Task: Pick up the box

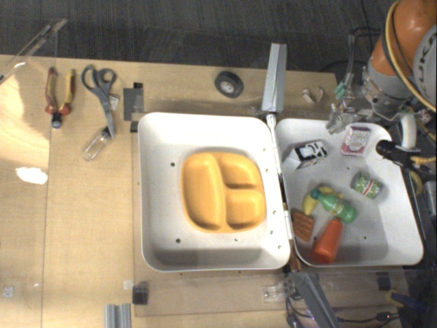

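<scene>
Over the right bin (403,248), near its back edge, the tool (339,115) hangs on the grey arm (410,33) reaching in from the right; whether it is apart or together cannot be told. Nothing is seen between its tips, so the approach step looks to be in hand. The box (311,152), small, black and white, lies in the back left part of that bin, close to the wall shared with the left bin (157,183), where a yellow tray (223,190) sits. Its long axis appears to run left to right, tilted slightly. Next, the tool would need to shift left and forward, line up across the box's short side, then descend. A pink packet (356,140) lies just beside the tool.
</scene>
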Available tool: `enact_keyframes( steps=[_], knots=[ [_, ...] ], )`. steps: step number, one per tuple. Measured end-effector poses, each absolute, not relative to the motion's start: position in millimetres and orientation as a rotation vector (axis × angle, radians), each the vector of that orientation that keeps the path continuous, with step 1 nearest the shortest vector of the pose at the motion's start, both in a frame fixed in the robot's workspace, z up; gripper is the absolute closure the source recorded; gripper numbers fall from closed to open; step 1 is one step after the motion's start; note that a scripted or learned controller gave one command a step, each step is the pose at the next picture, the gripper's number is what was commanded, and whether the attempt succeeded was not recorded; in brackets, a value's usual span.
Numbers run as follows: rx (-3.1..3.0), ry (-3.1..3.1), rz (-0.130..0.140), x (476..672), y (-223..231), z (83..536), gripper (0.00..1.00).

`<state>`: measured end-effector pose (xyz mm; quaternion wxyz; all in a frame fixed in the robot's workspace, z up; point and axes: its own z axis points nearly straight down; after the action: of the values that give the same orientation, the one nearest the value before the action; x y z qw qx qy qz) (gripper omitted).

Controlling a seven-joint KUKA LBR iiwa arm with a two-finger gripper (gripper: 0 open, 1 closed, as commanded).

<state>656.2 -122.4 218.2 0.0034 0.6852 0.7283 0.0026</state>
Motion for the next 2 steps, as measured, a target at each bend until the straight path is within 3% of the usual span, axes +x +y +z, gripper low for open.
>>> enact_keyframes(
  steps=[1, 2],
  knots=[
    [1.81, 2.559, 0.004, 633.7, -179, 224, 1.0],
    [1.291, 2.857, 0.003, 656.9, -205, 165, 1.0]
  ],
)
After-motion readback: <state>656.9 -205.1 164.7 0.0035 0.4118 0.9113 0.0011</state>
